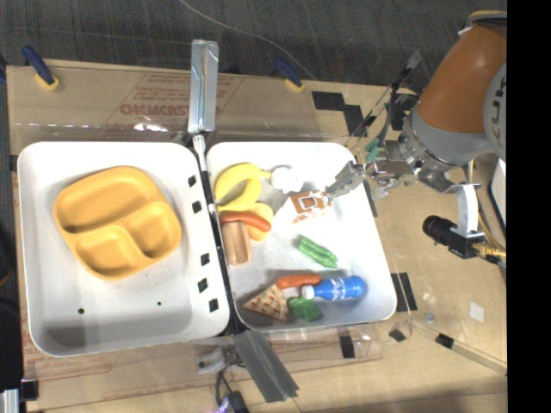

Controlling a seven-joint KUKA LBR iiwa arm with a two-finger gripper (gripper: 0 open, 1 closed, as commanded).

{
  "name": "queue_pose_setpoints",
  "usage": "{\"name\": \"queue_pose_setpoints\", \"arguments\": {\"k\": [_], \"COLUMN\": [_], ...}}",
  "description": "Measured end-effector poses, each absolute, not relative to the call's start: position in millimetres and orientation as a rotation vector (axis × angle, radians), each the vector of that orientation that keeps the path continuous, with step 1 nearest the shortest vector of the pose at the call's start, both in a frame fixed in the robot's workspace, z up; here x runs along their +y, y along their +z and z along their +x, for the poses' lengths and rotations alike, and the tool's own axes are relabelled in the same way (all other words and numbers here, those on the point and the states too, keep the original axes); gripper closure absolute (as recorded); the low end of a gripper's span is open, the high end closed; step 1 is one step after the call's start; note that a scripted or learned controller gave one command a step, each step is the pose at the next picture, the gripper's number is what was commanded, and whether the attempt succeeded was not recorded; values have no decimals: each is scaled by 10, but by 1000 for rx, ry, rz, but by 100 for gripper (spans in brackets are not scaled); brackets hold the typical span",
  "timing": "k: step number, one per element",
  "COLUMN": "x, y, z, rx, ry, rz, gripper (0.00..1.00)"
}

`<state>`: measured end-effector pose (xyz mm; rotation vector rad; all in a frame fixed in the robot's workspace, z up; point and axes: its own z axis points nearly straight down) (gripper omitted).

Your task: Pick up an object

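Jaws: state cannot be told; they hover over the right bin's [379, 265] upper right.
Card: small orange-and-white card [310, 204] lies just left of the jaws.
Plate: yellow, in left bin [34, 256].

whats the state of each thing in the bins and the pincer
yellow tray: upright, alone in left bin
banana: lying flat, right bin's upper left
hot dog: lying below the banana
green pepper: lying loose mid-bin
blue bottle: on its side
pizza slice: flat near the front wall
pincer: over right bin's upper right, holding nothing visible
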<state>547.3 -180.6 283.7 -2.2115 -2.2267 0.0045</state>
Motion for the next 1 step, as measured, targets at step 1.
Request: {"name": "queue_pose_setpoints", "arguments": {"k": [1], "x": [-1663], "y": [1359], "z": [5406], "rx": [-2162], "ry": [14], "rz": [-2260], "gripper": [0]}}
